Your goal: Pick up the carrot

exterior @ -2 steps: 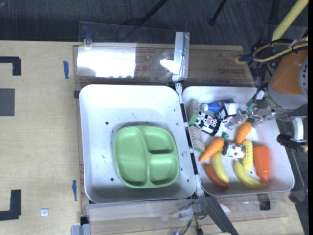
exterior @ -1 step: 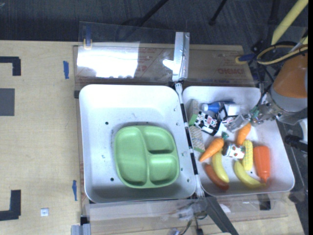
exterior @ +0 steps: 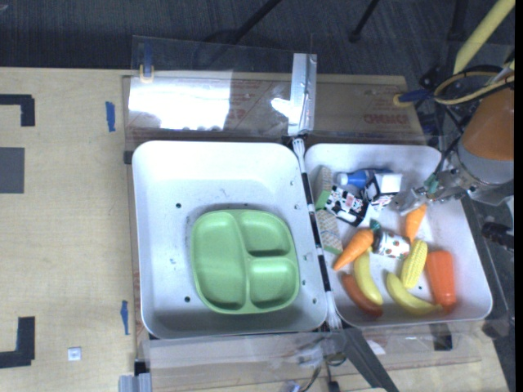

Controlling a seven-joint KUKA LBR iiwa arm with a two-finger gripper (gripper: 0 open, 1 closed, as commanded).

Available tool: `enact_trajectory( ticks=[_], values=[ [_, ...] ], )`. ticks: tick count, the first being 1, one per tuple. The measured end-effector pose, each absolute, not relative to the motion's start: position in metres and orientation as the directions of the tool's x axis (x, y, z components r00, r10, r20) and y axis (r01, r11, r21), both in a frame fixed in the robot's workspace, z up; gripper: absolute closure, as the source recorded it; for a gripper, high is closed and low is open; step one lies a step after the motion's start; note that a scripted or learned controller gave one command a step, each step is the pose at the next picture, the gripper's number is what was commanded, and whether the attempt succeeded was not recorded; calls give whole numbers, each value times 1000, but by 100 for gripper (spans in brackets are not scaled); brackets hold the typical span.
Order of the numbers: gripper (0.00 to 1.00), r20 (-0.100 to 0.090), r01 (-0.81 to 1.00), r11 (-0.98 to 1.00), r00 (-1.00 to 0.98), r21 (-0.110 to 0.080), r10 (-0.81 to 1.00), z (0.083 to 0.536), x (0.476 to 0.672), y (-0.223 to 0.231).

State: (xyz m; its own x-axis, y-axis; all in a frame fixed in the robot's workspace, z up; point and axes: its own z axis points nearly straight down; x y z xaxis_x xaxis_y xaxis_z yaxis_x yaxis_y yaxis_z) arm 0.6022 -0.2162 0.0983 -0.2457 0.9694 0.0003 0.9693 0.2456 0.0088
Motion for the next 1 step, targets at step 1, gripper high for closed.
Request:
enact_trajectory(
  ticks=[1],
  values=[
    [100, -3, 922, 387, -387, 4, 922, 192, 622, -160]
  ],
)
